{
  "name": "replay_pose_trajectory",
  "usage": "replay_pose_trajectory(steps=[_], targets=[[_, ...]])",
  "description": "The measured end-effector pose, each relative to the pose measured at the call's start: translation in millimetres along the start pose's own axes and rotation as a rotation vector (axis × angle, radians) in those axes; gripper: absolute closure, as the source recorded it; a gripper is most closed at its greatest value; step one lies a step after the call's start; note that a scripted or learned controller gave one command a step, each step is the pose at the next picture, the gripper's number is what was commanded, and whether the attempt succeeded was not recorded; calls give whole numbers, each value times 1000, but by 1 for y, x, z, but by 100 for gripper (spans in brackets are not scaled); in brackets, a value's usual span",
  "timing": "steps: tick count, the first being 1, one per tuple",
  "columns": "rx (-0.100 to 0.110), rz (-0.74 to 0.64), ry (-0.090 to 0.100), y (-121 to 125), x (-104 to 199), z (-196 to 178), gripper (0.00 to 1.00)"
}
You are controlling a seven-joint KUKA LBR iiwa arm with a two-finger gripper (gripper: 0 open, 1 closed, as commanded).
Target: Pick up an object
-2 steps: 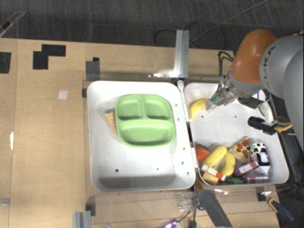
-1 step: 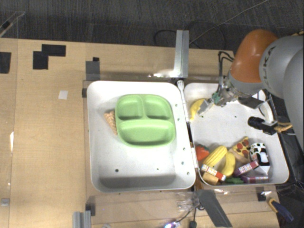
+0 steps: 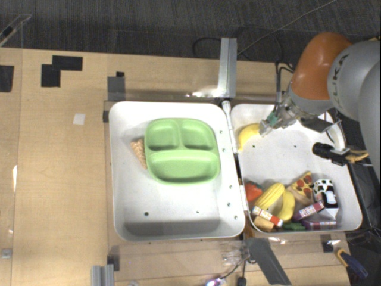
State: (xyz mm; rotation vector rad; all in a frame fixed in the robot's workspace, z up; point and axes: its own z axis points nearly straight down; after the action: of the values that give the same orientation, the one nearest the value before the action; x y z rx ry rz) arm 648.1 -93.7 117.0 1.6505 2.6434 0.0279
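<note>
Hovering in the right bin's far corner, the gripper (image 3: 269,126), finger state unclear, sat just right of the lemon (image 3: 248,136).

Robotics lab / test cell, not a home. Evidence: plywood bench (image 3: 53,171) w/ black marker squares (image 3: 59,69) stuck on it, two white bins (image 3: 122,159) fixed side by side btwn metal brackets (image 3: 228,64), grey industrial arm (image 3: 351,76) w/ orange band mounted at the right, loose cables (image 3: 309,11) over dark carpet (image 3: 119,11). Bin contents are toy food (image 3: 277,198) & a green plastic tray (image 3: 180,149), i.e. test props.
</note>
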Motion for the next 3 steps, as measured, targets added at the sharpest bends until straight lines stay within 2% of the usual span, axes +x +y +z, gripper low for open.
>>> replay_pose_trajectory(steps=[1,2,3], targets=[[19,-292,10,-25,11,-57,100],[15,-500,10,-43,1,24,100],[17,-389,11,12,-5,6,100]])
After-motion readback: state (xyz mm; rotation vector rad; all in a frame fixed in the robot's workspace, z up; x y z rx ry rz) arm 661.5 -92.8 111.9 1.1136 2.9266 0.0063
